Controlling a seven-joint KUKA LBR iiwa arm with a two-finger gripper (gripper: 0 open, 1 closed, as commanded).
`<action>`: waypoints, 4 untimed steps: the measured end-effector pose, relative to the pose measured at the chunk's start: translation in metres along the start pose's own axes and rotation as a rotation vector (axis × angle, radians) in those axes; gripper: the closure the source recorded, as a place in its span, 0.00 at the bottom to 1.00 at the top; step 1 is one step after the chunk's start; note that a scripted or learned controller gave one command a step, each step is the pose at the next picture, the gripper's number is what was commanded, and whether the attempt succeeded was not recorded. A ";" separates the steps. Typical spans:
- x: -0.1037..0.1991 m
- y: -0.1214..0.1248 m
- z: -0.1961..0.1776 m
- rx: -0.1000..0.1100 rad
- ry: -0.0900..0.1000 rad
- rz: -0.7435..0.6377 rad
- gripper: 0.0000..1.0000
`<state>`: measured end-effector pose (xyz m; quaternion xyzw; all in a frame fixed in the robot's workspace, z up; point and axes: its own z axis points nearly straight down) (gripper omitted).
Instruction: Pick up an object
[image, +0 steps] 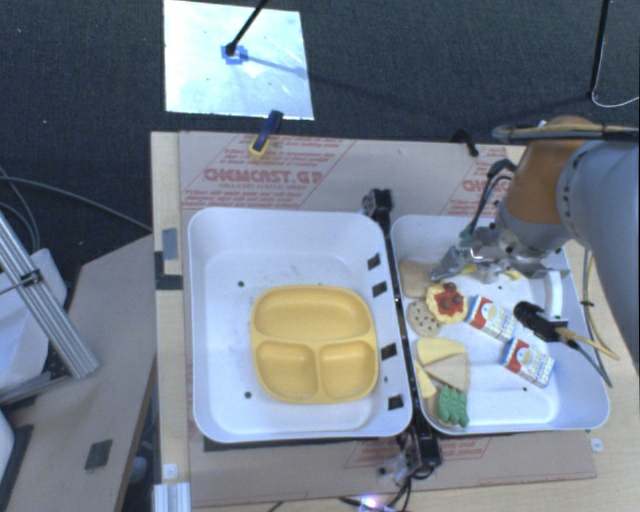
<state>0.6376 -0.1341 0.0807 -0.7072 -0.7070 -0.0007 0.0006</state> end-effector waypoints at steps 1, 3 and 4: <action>0.033 -0.043 -0.007 -0.008 -0.004 0.000 0.00; 0.036 -0.079 -0.019 -0.016 -0.004 -0.002 1.00; 0.150 -0.078 -0.109 -0.009 0.002 -0.015 1.00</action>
